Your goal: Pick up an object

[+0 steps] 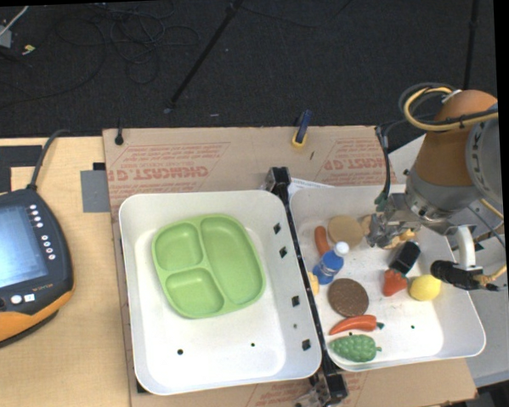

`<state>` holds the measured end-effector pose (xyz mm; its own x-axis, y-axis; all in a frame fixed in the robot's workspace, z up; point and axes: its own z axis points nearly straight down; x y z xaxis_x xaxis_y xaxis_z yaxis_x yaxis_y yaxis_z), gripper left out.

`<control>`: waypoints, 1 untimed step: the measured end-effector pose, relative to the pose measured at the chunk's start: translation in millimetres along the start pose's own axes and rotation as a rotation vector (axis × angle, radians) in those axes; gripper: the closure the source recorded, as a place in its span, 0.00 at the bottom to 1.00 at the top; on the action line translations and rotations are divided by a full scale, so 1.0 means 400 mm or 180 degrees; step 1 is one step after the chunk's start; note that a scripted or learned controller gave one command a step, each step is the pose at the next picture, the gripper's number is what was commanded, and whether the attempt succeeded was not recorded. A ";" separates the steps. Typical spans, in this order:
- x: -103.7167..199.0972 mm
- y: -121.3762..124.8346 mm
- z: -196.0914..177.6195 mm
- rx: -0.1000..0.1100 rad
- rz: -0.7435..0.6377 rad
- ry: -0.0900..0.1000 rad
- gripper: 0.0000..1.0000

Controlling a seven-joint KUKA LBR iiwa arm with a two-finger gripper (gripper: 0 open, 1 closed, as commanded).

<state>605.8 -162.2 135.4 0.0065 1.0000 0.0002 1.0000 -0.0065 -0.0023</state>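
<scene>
A: Candidates for the pick: all in the right bin [465, 332]. Black block [404, 256] and red piece [395, 282] touching, toward that bin's right half; yellow ball [425, 288] just beside them. Probably nearest reach.

B: Rest of the clutter?

A: Brown disc [349, 296] at bin centre, blue bottle [329, 264] and orange sausage [323, 238] along the left wall, tan round [345, 230] toward the far edge, red pepper [355, 324] and green bumpy piece [356, 348] at the near left corner. Crowded, so little finger room.

B: End effector?

A: End effector [390, 230] low over the bin's far right part, near the tan round and above the black block. Nothing visibly between fingers; open or closed, cannot tell.

B: Left bin?

A: Left bin [151, 348] carrying a green divided tray [208, 265], centred. Likely drop side. Pendant [19, 262] at the tabletop's left edge, well apart.
</scene>
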 end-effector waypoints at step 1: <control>-0.009 0.005 -0.101 -0.0003 -0.0006 0.0000 1.00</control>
<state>607.9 -165.7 175.8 0.0047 1.0000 0.0001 1.0000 -0.0047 -0.0013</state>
